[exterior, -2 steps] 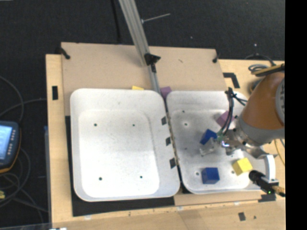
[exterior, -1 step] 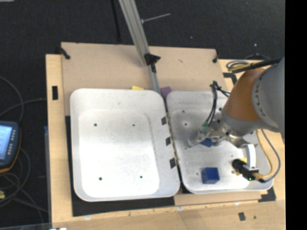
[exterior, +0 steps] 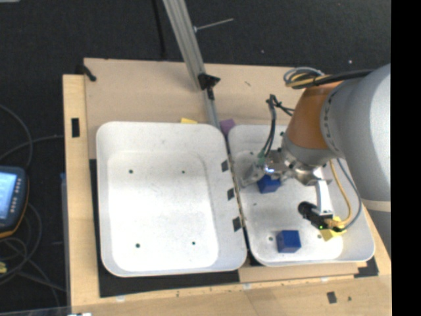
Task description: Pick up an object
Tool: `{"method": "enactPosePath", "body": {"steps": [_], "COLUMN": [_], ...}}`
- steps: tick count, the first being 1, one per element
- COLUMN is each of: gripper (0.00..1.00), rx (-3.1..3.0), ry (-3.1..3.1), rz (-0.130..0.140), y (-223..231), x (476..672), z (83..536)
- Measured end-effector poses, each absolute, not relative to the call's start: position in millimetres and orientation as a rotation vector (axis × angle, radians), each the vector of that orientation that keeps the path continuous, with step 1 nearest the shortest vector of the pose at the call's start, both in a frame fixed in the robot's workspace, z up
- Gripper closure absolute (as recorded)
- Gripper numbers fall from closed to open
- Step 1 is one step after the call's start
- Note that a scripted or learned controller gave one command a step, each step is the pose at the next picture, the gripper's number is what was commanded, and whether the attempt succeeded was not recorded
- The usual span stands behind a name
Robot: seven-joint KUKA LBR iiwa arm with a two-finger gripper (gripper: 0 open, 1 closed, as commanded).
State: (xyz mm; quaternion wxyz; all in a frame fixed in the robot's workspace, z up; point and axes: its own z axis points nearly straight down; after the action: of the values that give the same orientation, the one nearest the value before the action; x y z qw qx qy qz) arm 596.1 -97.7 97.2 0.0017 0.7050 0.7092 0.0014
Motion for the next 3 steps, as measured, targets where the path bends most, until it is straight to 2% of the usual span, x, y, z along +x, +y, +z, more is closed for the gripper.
{"method": "enactPosePath", "body": {"steps": [1, 2, 3], "gripper": [1.0, 1.0, 0.0], "rx": [2.21, 2.206, 2.215], "ry": [2.228, 2.225, 2.224], "rz": [0.0, 0.013, -0.004], "y": [-101.7, -34.5, -39.6], "x": [594.7, 657.6, 654.0], "z": [108.3, 202.3, 197.2]}}
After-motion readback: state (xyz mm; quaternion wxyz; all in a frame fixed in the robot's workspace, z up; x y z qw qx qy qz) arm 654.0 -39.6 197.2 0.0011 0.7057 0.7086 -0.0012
